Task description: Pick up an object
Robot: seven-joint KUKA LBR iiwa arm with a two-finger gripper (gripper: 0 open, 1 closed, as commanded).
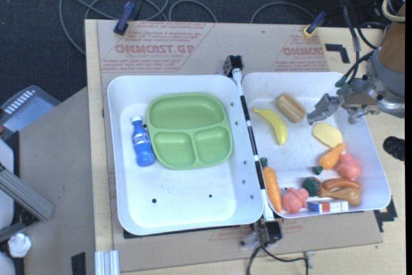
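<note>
tray (189,129), bottle (142,142) – left bin (187,209) | toy food (322,167) – right bin (377,167)

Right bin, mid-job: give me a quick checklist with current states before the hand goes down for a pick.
1. Hand is over the right white bin: ok.
2. Nothing between the fingers: cannot tell.
3. Nearest targets, brown oblong bread roll and pale yellow lemon-shaped piece, lie apart: ok.
4. Yellow toy banana has free space around it: ok.
5. Lower corner pile, pink toy and brown sausage, is crowded: not ok.
</note>
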